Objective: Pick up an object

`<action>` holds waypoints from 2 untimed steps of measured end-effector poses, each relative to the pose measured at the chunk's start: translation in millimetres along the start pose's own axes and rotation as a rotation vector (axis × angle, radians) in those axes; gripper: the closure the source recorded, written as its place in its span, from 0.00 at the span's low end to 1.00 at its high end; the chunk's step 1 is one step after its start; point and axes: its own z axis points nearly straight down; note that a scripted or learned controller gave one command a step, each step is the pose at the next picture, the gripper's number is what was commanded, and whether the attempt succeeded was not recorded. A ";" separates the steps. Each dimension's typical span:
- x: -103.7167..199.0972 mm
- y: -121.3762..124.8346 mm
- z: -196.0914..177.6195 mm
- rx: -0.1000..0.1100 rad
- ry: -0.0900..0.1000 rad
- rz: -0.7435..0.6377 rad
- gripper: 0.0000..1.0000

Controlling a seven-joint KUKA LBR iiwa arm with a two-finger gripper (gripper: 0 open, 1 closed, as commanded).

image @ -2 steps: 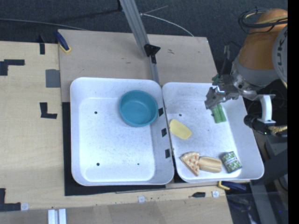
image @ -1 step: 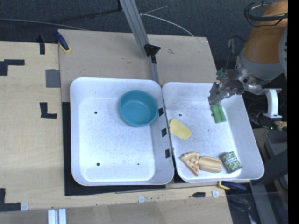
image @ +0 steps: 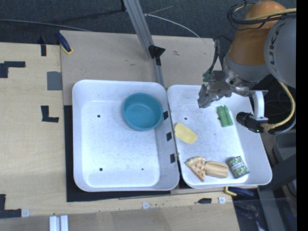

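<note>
Nothing looks lifted yet: the tool (image: pixel 206 99) hangs over the right bin's (image: pixel 255 177) far end, its state beyond telling, while the green piece (image: pixel 224 115), yellow piece (image: pixel 186 133), pizza slice (image: pixel 196 168) and others lie waiting.
</note>
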 end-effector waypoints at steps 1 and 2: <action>59.1 21.0 9.3 -0.001 0.001 -0.002 1.00; 118.4 33.8 25.0 -0.001 0.000 -0.002 1.00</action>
